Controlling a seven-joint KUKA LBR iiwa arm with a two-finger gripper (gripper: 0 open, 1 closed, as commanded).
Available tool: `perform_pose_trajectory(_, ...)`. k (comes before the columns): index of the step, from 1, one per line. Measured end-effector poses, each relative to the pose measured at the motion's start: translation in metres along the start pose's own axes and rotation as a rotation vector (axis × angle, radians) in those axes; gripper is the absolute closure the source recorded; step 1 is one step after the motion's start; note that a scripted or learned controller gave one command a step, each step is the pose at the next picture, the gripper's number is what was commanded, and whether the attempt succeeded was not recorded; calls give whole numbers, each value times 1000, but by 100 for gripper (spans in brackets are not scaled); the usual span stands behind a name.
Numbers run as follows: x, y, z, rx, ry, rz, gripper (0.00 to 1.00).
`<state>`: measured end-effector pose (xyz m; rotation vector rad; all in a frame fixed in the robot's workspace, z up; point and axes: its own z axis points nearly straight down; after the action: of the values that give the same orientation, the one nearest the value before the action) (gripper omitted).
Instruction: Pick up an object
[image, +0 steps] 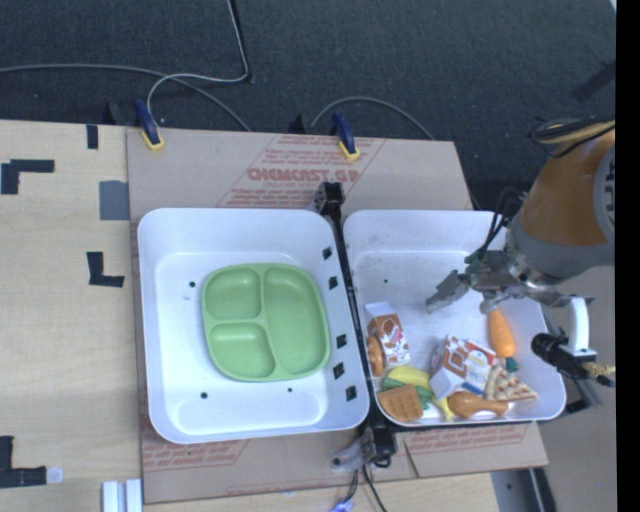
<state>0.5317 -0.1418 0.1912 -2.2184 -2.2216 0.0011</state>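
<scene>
Right bin (420, 222), far half: bare floor, open to reach.
Right bin, near half: crowded with a carrot (501, 333), a pizza slice (508, 386), snack packets (388, 340) and yellow pieces, touching or just beside each other.
Claw (447, 291): low over the bare patch, arm blocking the right rim.
Left bin (160, 330): green divided plate (266, 322) at centre; free strips along the walls.
Divider: black clips (329, 197) between the bins.

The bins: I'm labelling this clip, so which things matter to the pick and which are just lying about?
Job:
hand
carrot
snack packets
toy food pile
right bin

Lying about:
green divided plate
left bin
blue clamps
cables
</scene>
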Motion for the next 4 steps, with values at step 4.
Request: perform_pose_trajectory(4, -82, -30, 28, -2, -2, 1, 0)
